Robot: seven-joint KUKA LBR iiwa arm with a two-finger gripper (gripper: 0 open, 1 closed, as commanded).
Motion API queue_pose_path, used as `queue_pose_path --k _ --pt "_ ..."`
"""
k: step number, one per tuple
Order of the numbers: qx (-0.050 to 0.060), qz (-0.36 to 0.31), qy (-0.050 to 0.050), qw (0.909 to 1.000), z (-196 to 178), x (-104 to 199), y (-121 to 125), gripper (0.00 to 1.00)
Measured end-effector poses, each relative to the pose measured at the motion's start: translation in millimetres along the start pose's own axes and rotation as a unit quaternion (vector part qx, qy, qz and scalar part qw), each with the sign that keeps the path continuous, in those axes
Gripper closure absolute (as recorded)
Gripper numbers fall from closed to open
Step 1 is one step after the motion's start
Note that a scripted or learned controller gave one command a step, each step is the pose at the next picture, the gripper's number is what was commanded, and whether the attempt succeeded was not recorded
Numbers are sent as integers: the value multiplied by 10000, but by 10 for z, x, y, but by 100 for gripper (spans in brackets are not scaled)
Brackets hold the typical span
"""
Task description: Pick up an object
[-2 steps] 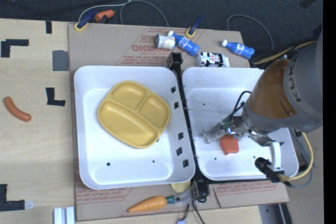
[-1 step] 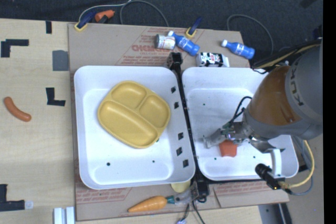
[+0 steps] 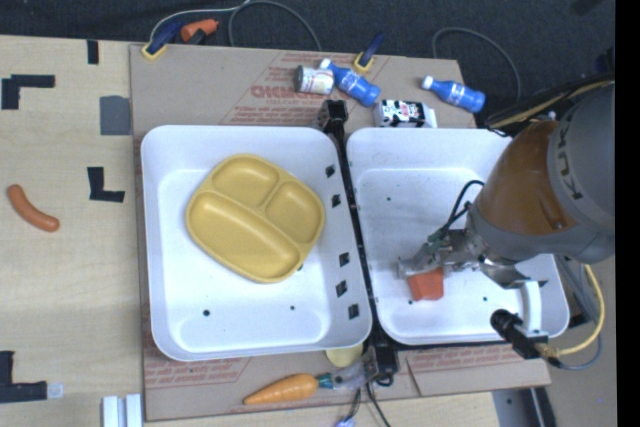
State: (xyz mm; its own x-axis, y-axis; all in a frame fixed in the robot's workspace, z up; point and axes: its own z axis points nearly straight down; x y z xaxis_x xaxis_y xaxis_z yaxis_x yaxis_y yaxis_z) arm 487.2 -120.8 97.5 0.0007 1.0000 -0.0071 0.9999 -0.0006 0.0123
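counter (image 3: 60,315): light wood, black tape marks at far left, dark carpet behind.
sausage toy (image 3: 32,208): red-orange, lying on bare wood at far left, well apart from the bins.
cardboard sheet (image 3: 250,85): brown, printed, under both bins.
clamps: orange-handled clamp (image 3: 182,32) at the sheet's back left corner, blue clamp (image 3: 370,50) at back centre.
left bin (image 3: 170,315): white, shallow, holds a yellow divided plate (image 3: 256,216) lying flat, towards the back left.
carrot toy (image 3: 282,389): orange, on the cardboard just in front of the left bin.
bottles: small white-and-blue bottle (image 3: 343,80) on its side behind the bins; another blue bottle (image 3: 455,94) further right.
black-and-white pack (image 3: 405,114): against the back rim of the right bin.
right bin (image 3: 400,160): white, scuffed floor, touching the left bin along a row of black clips.
red block (image 3: 427,286): small, orange-red, boxy, on the right bin's floor near the front, centre.
claw (image 3: 425,265): low over the red block, directly at its top edge; open or closed – cannot tell, no hold visible.
arm (image 3: 555,180): grey with orange band, entering from the right over the right bin.
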Motion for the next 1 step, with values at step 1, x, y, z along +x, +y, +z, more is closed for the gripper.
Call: queue_pose_path --k 1 --pt "29 -42 39 10000 -916 685 250 100"
